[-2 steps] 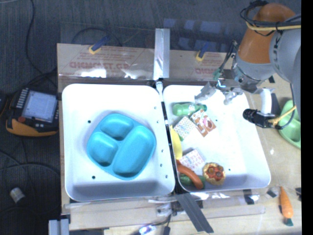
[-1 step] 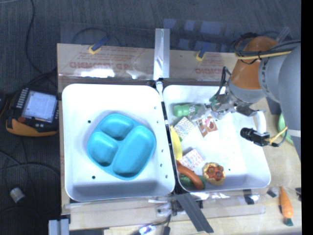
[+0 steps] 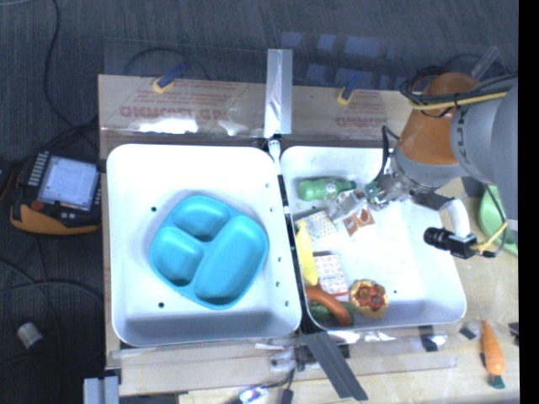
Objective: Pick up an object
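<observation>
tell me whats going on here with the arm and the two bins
A grey robot arm with an orange band reaches in from the right over the right bin. Its gripper is low among the small items at the back of that bin, next to a green bottle and a small packet. Nothing can be seen between its fingers. Toy food lies along the bin's left and front: a banana, a hot dog and a pizza slice. The left bin holds a blue divided plate.

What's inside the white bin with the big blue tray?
The left bin holds a blue tray with three compartments, all looking bare. A few dark dots show on the bin floor around it. Whatever lies beneath the tray is covered.
</observation>
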{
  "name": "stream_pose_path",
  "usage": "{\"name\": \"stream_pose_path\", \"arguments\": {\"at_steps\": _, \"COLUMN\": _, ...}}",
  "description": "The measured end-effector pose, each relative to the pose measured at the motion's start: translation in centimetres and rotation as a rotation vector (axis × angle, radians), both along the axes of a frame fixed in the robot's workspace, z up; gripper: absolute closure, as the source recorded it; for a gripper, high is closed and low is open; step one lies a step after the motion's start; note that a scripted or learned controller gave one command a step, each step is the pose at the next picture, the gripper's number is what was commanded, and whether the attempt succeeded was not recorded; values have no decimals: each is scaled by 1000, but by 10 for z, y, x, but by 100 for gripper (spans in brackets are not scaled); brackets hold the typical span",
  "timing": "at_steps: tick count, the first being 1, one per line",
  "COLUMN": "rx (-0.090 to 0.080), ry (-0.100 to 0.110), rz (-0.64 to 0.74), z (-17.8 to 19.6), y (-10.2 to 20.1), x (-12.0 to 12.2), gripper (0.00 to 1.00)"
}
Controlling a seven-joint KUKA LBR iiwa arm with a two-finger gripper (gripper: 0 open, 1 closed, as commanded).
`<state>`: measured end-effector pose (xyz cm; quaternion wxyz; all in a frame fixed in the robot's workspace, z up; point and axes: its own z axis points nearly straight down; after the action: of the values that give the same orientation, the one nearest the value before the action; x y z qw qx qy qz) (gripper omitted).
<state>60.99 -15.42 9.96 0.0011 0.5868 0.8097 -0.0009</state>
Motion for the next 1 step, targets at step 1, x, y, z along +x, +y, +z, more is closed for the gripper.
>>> {"name": "stream_pose_path", "arguments": {"at_steps": 1, "rx": 5, "ry": 1, "rz": 1, "z": 8, "y": 2, "x": 0, "gripper": 100}}
